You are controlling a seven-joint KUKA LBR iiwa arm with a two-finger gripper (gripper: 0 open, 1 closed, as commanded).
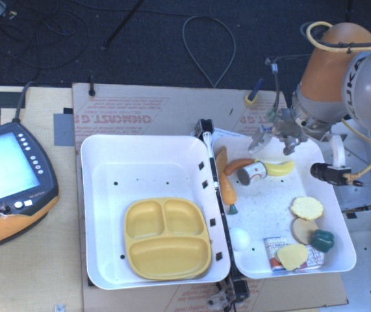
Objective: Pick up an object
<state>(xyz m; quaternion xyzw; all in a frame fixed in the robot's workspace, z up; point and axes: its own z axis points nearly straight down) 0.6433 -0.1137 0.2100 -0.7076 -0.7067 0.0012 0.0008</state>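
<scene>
My gripper (275,143) hangs over the back edge of the right bin (349,252), its two fingers spread open with nothing between them. Just in front of it in the bin lie a yellow banana (280,168) and a small can (253,173) on its side. An orange sausage-like piece (236,165) and a carrot (226,182) rest along the bin's left wall. Toward the front are a pale yellow slice (307,207), a brown slice (303,229), a green pepper (322,240), a white egg (240,239) and a printed packet (277,247) with a yellow piece (293,257) on it.
The left bin (101,174) holds a yellow divided plate (167,237). A teach pendant (10,181) sits on the bench at far left. The grey arm with its orange band (334,64) rises at the right, and cables trail near the bin's right rim.
</scene>
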